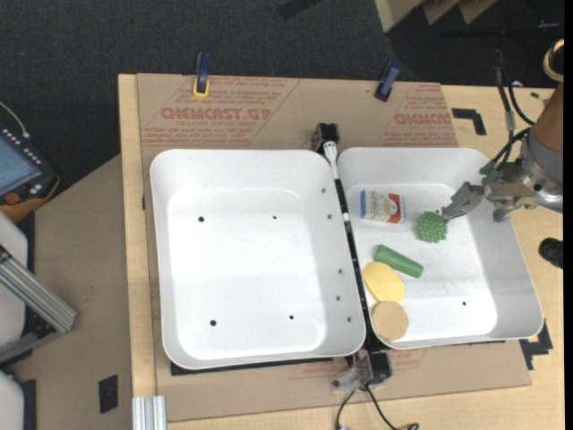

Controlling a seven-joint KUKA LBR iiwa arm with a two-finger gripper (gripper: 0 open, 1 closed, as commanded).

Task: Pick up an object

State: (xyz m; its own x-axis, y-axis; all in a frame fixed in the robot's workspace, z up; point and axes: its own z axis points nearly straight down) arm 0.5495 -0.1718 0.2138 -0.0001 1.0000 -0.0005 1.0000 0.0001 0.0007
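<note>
camera view has the jaws beside the green ball (grip state unclear), nothing lifted yet.

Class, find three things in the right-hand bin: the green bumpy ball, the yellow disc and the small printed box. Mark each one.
green bumpy ball [431, 227], camera view, middle of its top
yellow disc [384, 282], camera view, centre of its face
small printed box [381, 206], camera view, middle of its label

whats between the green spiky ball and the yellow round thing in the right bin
A green cylinder lies between the spiky ball and the yellow disc, seen in the camera view.
</note>
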